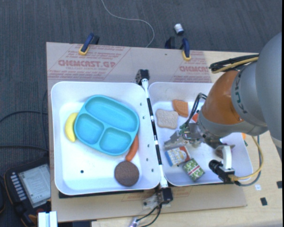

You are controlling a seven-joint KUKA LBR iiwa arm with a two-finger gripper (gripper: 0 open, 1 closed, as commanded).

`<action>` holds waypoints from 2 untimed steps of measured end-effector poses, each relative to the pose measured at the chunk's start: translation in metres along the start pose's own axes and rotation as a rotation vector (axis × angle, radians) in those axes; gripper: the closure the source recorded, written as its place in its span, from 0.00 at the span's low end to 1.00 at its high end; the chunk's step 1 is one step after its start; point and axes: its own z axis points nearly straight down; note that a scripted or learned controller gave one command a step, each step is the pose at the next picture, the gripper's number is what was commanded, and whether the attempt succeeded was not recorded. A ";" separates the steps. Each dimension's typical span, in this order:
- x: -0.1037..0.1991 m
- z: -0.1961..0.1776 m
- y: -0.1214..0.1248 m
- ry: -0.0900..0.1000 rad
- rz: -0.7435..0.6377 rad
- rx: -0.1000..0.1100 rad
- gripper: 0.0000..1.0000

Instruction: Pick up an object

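Right bin (246, 167): one toast (167, 119), two packets (176, 156); tool (181, 138) above.

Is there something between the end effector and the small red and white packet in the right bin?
Nothing visible stands between them. The end effector hangs in the right bin directly above the red and white packet, with the bread slice behind it and the green box in front.

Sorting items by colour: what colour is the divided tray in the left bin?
Light blue. The divided tray shows clearly in the camera view, beside a yellow banana.
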 end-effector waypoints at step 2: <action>0.039 -0.098 0.085 -0.001 -0.002 -0.002 1.00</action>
